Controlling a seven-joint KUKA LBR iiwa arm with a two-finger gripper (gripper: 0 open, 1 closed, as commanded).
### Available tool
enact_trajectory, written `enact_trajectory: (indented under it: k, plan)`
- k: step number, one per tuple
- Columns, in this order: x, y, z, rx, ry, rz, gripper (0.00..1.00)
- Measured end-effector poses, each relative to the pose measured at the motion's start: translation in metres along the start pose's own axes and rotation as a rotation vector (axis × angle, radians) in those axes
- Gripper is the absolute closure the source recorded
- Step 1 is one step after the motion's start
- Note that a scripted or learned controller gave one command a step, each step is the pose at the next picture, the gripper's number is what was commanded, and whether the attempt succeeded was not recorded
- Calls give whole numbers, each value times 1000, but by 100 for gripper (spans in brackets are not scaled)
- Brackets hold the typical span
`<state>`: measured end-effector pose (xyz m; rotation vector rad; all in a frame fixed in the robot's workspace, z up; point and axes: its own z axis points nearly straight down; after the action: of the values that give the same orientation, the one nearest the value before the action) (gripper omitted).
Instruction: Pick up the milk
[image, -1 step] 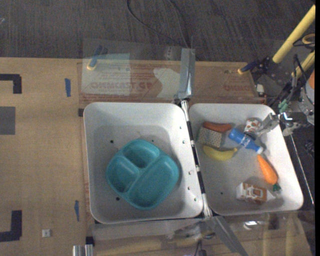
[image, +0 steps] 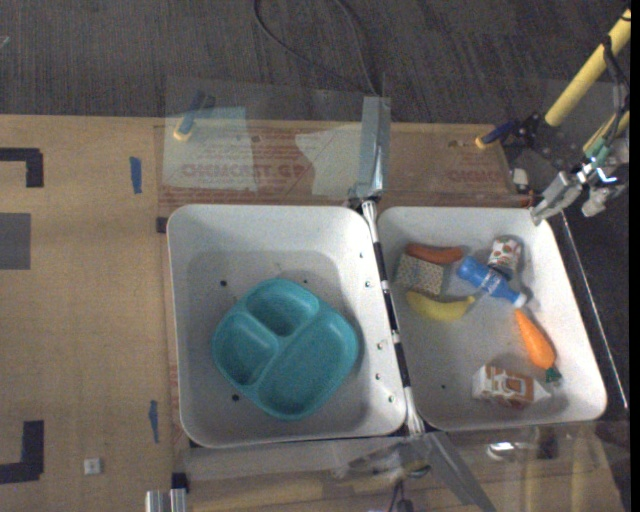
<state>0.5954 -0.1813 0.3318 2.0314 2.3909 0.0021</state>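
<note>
From the camera view, the milk (image: 508, 385) lies on its side near the front edge of the right bin (image: 445, 400), below the carrot (image: 536, 341). The tool (image: 560, 195) hovers over that bin's far right corner; whether it is wide or narrow, I cannot tell.

A robotics lab bench is showing here: cardboard-covered top (image: 90, 330) bearing blue tape marks (image: 135, 175), two white bins (image: 200, 225), cables trailing over carpet (image: 300, 40).
</note>
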Motion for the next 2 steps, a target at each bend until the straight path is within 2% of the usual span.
enact_trajectory:
  k: [1, 2]
  plan:
    - [19, 8, 134, 5, 2, 210, 0]
    - [-6, -33, 120, 4, 3, 100, 0]
